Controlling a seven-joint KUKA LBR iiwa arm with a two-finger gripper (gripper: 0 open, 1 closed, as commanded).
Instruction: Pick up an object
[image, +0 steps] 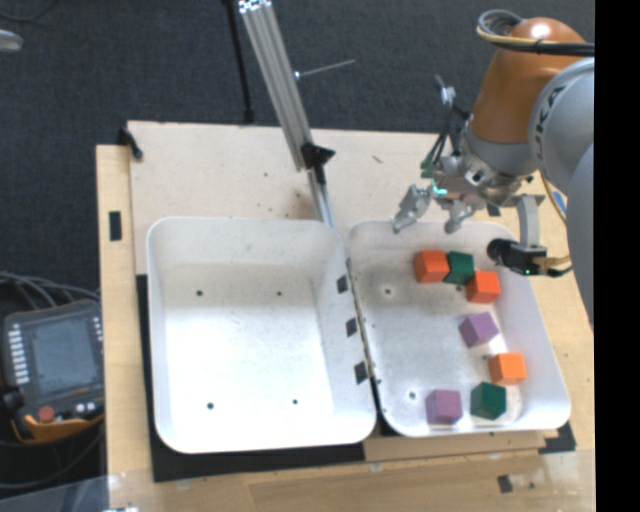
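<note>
The gripper hangs in the upper right of the frame, over the far edge of the right bin, its fingers spread apart and grasping nothing. Just below it sit an orange block, a green block and a second orange block, touching in a row. The left bin lies alongside.

Place: robotics lab | Evidence: grey-and-orange industrial arm over a plywood bench | 2 white bins, one well left of the gripper, one just below it | teach pendant far left of the gripper | aluminium mast up-left of it | dark carpet
</note>
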